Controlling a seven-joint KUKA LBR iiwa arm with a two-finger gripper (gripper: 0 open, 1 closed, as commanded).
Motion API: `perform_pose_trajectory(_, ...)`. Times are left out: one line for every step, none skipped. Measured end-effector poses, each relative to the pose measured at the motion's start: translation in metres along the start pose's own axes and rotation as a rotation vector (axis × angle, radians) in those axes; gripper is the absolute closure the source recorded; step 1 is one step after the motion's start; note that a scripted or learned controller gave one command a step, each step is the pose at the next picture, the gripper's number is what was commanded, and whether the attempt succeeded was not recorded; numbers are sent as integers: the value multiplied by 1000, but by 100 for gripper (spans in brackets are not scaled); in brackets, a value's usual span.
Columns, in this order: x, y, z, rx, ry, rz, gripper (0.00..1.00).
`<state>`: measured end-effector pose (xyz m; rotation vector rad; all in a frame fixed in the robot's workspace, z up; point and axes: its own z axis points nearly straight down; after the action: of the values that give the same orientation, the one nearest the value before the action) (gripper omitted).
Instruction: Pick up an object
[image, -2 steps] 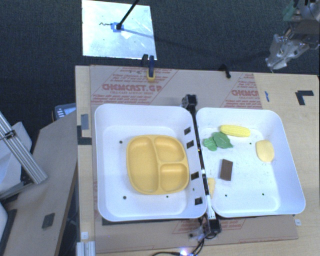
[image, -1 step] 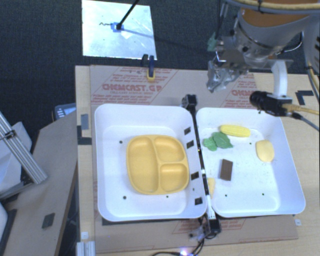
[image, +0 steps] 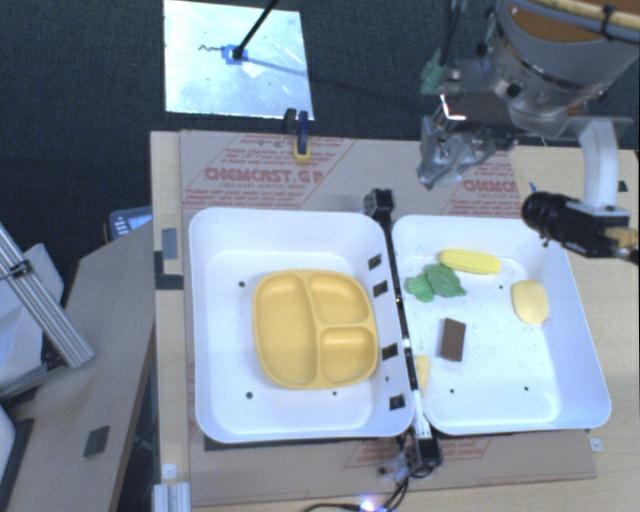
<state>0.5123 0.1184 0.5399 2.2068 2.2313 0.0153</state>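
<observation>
The tool (image: 447, 160) hangs above the tabletop at twelve o'clock of the right bin (image: 575, 395), carrying nothing; whether it is spread, I cannot tell. The corn cob (image: 470, 262), green leaf (image: 436, 283), brown block (image: 452, 339) and yellow piece (image: 530, 301) lie in the bin, so the whole pick is left.

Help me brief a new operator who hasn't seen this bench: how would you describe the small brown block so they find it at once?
Start at the right bin, the one without the yellow divided tray. Near its middle, below the green leafy piece, lies the brown block, flat on the floor. It is the only dark, rectangular item there; the corn cob and the oval piece are yellow and rounded.
</observation>
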Motion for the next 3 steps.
perform_pose_trajectory(-79,-20,4,6,-5,17,100)
perform_pose_trajectory(-204,-23,38,8,-8,23,100)
perform_pose_trajectory(-114,47,156,15,-3,-1,100)
